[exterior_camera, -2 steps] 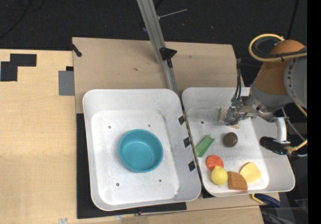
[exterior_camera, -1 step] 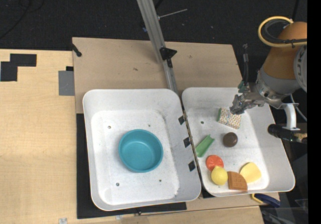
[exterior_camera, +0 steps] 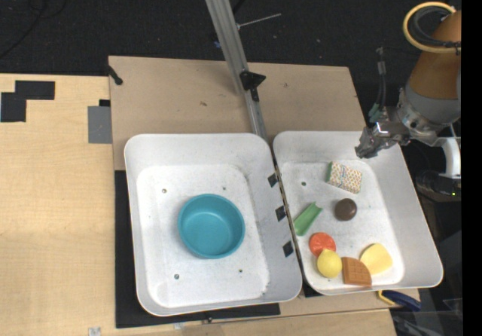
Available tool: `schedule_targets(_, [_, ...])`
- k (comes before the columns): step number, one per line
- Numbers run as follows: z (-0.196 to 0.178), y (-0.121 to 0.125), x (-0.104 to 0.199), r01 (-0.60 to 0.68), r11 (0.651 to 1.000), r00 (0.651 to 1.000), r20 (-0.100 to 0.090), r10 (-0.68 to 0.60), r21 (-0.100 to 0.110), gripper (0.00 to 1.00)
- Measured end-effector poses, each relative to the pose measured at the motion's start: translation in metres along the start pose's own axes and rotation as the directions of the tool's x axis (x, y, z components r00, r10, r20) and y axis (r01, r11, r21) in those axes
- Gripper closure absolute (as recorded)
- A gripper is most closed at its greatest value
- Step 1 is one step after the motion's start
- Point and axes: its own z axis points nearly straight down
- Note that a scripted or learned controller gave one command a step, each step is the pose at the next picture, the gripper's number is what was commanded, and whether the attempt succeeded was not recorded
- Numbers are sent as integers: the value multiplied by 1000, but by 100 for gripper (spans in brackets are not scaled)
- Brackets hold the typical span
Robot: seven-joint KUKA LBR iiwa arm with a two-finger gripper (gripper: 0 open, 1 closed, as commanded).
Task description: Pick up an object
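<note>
Light falls evenly from above, bright on the two white bins (exterior_camera: 203, 154) and the pale worktop (exterior_camera: 53, 199), which read close to washed out. Shadows are soft and short; the blue bowl (exterior_camera: 212, 225), well left of the tool (exterior_camera: 369, 145), casts only a faint rim of shade. Behind the tool the floor sinks into near black. The picture is slightly soft and grainy, and the tool itself is blurred.

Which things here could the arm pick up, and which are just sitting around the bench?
Candidates, right bin: speckled block, brown ball, green piece, red piece, yellow ball, orange-brown piece, yellow piece; gripper hovers near the block.

Just around: teal bowl in left bin, metal rail.
</note>
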Motion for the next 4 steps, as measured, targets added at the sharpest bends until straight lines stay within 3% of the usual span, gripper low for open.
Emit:
schedule_targets(1, [-53, 1, 0, 0, 1000, 1000, 0, 0, -1, 100])
schedule_targets(4, [-41, -39, 127, 3, 1000, 1000, -2, -3, 5, 100])
